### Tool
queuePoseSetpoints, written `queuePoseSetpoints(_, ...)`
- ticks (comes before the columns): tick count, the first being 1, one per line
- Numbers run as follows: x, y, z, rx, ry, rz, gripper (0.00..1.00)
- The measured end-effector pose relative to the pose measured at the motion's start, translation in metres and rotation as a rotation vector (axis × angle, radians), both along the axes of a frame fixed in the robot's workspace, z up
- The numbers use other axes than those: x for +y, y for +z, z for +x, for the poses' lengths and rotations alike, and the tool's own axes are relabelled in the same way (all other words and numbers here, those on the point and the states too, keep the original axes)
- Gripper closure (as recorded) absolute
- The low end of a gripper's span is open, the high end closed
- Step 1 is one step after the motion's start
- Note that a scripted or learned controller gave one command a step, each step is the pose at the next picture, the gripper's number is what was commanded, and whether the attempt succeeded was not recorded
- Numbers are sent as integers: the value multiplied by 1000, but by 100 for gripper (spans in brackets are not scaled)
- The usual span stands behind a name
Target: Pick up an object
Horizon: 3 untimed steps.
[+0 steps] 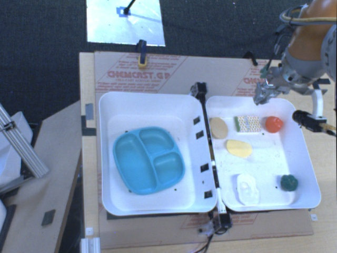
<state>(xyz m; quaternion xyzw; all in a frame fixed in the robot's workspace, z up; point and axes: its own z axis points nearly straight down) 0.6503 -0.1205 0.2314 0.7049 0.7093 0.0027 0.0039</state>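
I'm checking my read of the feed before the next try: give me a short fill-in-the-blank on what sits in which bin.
1. The blue divided tray lies in the ____ bin as the camera sees it.
2. The orange-red ball sits in the right bin, right of the ____ block.
3. The gripper hangs above the right bin's ____ rim.
4. The dark green object lies near that bin's ____ wall.

Missing words: left; dotted; far; right

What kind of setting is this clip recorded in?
Probably a robotics lab's bin-picking bench: two white bins clipped side by side on a board, toy-like items such as an orange ball, and the arm's claw above the right bin.
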Motion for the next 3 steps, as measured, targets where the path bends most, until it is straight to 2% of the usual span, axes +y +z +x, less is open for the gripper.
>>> queuePoseSetpoints(1,0,12,1,5,0,1,100)
queuePoseSetpoints(3,120,10,-7,9,4,3,100)
